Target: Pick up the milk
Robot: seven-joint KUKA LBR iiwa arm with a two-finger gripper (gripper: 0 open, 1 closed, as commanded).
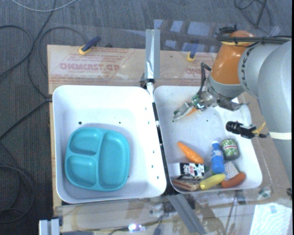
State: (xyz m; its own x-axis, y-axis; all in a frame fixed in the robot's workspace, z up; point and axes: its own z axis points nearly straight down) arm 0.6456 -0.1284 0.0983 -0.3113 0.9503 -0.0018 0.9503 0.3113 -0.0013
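Crosswise, milk [192,170] on its side

Even, diffuse overhead light — bright across both white bins [108,94], with no hard highlights. Shadows are soft and short, pooling under the blue tray [97,158] and along the bin walls. The clear panels [186,38] at the bench's far edge show pale reflections. Focus is moderate throughout; small items [213,168] at lower right look slightly smeared — the arm [269,77] appears soft-edged.
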